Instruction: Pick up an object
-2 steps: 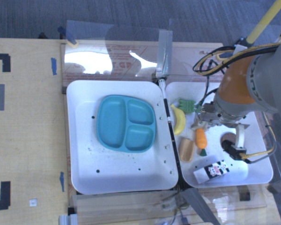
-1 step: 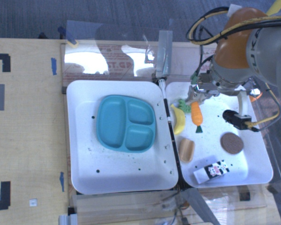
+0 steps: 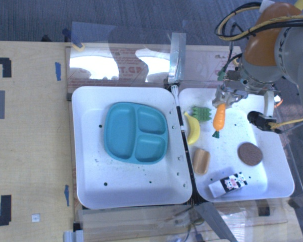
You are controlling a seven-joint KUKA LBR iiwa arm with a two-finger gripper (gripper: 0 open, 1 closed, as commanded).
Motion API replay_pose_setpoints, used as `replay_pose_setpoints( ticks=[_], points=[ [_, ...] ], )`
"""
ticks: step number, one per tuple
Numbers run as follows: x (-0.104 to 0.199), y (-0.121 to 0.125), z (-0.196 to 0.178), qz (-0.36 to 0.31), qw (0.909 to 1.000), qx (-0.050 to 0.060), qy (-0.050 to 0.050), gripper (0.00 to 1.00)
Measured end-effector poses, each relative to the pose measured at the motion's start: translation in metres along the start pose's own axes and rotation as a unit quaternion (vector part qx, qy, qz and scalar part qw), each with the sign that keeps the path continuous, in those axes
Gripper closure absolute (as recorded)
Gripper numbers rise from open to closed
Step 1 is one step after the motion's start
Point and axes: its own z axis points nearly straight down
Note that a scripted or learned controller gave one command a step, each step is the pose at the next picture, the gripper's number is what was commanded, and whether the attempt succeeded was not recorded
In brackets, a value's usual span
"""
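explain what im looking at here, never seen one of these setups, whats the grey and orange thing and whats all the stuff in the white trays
The grey and orange thing is a robot arm, reaching in from the right. One fixed camera looks down on a bench with two shallow white bins. The left bin holds a blue divided plate. The right bin holds toy food: a banana, a green leafy piece, a tan bread-like piece, a brown round disc and a small black and white carton. The arm's gripper sits right above a carrot, which hangs upright at its tip, apparently pinched by the top and perhaps lifted. Its job is to pick up an object.
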Motion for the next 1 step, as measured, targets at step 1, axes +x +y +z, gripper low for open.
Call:
replay_pose_setpoints(
  ticks=[1],
  points=[
    [-0.0068, -0.0071, -0.0915, -0.024, 0.9997, -0.004, 0.000, 1.00]
  ],
)
